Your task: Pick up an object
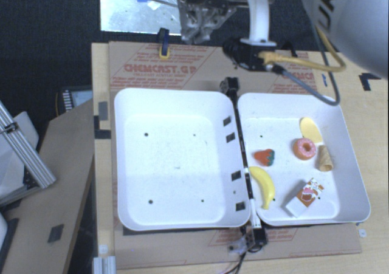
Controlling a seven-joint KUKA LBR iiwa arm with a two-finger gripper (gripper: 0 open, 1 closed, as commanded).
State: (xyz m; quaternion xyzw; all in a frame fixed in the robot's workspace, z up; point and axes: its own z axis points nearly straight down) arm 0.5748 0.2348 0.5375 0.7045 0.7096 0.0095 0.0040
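My gripper (197,31) hangs high at the top of the view, above the cardboard behind the left bin (130,106), far from the objects. The right bin (352,163) holds a yellow banana (264,185), a red strawberry (264,157), a pink donut (304,148), a pale yellow piece (310,127), a tan cone (324,158) and a small white and red box (307,196). Nothing hangs below the gripper.
Cardboard (158,66) lies under both bins. Black clips (232,139) run along the seam between the bins. A yellow hose and grey cable (298,63) trail from the arm over the right bin's back edge. An aluminium rail (24,151) leans at the left.
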